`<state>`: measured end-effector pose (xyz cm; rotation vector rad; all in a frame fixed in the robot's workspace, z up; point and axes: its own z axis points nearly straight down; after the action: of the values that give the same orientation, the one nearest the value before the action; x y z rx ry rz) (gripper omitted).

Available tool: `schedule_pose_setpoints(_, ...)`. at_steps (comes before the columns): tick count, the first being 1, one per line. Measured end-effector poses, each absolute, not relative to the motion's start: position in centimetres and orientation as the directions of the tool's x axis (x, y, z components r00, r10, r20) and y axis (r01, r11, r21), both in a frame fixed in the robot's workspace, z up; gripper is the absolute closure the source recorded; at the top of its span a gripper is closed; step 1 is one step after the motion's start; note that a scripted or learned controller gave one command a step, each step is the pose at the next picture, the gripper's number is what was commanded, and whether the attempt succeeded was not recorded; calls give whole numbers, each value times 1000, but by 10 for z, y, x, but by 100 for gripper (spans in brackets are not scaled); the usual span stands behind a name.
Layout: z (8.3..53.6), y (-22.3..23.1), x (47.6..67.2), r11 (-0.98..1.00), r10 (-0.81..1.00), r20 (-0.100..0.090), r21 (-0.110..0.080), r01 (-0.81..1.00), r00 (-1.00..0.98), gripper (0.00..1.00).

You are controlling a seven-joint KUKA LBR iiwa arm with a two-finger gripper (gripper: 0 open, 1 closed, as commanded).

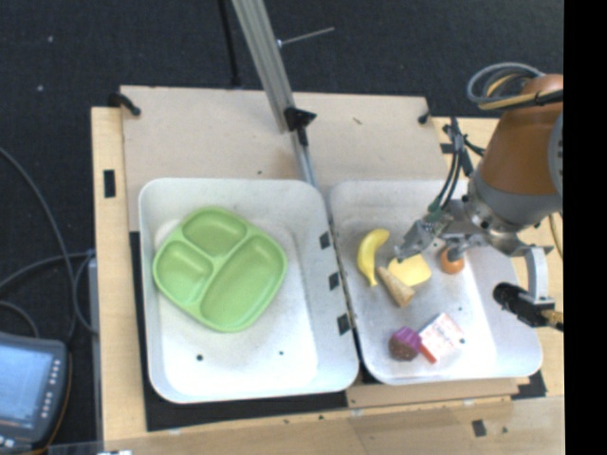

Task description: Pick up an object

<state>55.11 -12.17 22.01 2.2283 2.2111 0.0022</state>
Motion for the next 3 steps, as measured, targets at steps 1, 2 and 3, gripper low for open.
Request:
schedule_pose_setpoints(1, 98, -174, 548, -4, 1000, -3, 0, 1000, 4, 0)
schedule_pose_setpoints(2, 292, -225, 509, -2, 1000, -6, 10, 1000, 2, 0)
schedule_pose_setpoints(3, 299, -224, 510, 2, 1000, -5, 6, 1000, -2, 100)
